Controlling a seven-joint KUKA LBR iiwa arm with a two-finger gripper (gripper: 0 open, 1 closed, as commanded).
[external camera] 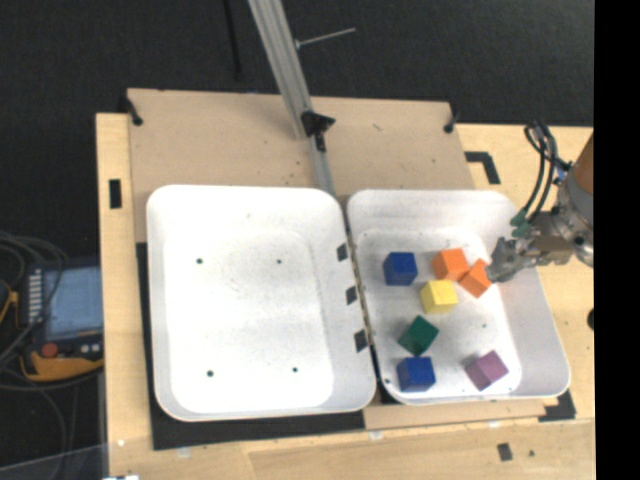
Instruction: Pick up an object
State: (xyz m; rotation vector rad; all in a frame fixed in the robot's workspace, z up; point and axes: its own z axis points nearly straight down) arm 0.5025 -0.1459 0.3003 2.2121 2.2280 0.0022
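Arm (578,193) cut off at right frame edge past the wrist, claw (500,265) fingertips too small and blurred to resolve, orange cube (475,279) partly overlapped by claw, bench (300,446) front cropped at bottom edge.

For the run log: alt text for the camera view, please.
The gripper sits at the right bin's right edge beside an orange cube; that bin also holds another orange cube, two blue, a yellow, a green and a purple cube.

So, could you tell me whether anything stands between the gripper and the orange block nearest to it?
Nothing visible does. The gripper is at the right edge of the right bin, right beside the nearer orange block. The second orange block and the yellow block lie beyond it, to the left.
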